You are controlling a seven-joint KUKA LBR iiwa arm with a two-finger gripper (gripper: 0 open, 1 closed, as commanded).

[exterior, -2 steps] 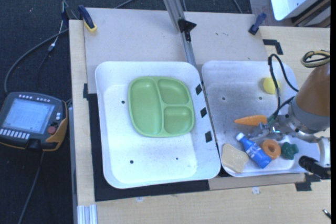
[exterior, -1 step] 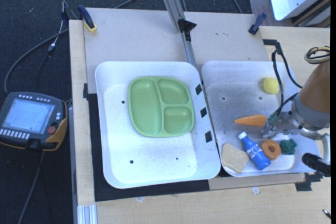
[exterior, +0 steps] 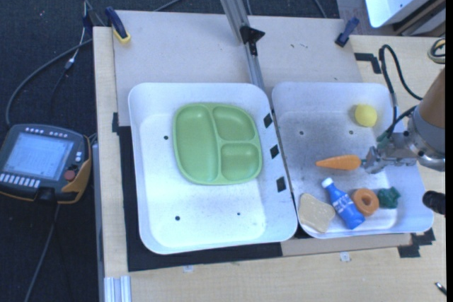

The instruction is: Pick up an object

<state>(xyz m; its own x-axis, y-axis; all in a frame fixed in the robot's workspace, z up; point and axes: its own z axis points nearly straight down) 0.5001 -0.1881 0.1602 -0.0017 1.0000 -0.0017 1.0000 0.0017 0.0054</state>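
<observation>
The fingers (exterior: 373, 162) are seen low in the right-hand shallow white bin (exterior: 311, 99), just right of the orange plastic carrot (exterior: 339, 163); whether they are apart or together cannot be told. The carrot's thick end should be centred between them before closing, and the blue plastic bottle (exterior: 342, 204) nearer should be left undisturbed.

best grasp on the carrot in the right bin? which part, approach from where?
Probably the carrot at its thicker end, the one nearest the gripper, coming straight down with the fingers closing across its width. It lies flat, long axis roughly left-right in the camera view, tapering to a point on its left end, so the tip would likely slip. Bare bin floor on both long sides leaves room.
</observation>
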